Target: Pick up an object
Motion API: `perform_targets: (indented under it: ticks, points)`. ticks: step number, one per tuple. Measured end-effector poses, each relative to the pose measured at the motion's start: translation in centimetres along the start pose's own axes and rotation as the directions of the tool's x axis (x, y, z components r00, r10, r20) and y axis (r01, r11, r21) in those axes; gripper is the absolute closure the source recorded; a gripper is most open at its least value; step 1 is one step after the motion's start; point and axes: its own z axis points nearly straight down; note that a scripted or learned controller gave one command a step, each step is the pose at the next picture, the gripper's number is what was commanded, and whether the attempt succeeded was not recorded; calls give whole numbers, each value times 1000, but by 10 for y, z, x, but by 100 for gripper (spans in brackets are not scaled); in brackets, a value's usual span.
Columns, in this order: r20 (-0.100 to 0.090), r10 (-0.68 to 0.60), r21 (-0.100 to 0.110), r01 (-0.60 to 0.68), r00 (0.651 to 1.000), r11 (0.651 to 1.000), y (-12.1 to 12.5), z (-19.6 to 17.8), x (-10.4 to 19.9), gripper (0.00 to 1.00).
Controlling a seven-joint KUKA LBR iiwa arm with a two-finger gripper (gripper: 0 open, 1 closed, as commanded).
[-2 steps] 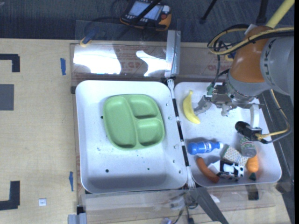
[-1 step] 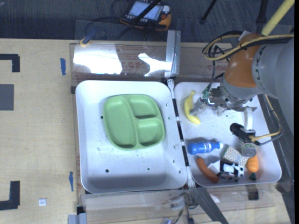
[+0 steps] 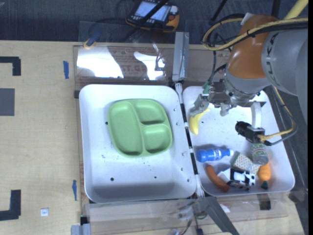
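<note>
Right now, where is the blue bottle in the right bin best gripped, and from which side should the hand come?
Grip the blue bottle across its middle, coming straight down from above. It lies on its side, long axis roughly left to right in the camera view, so the fingers should close across its narrow width. The bin floor above it looks bare; the red sausage lies close below, so I would lower carefully there.

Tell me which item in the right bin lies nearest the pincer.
The yellow banana, against the right bin's left wall just below the pincer. The blue bottle, sausage and carrot lie farther toward the near edge.
</note>
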Motion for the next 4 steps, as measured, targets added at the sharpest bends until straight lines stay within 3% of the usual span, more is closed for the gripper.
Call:
perform_targets:
  ticks: [1, 2, 3, 4]
  points:
    - [0, 8, 2, -8, 1000, 1000, -48, 0, -43, 0]
    - [0, 41, 3, -41, 999, 999, -107, 1, -27, 0]
    - [0, 41, 2, -41, 999, 999, -107, 1, -27, 0]
    - [1, -87, -1, 87, 996, 996, -123, -44, 27, 0]
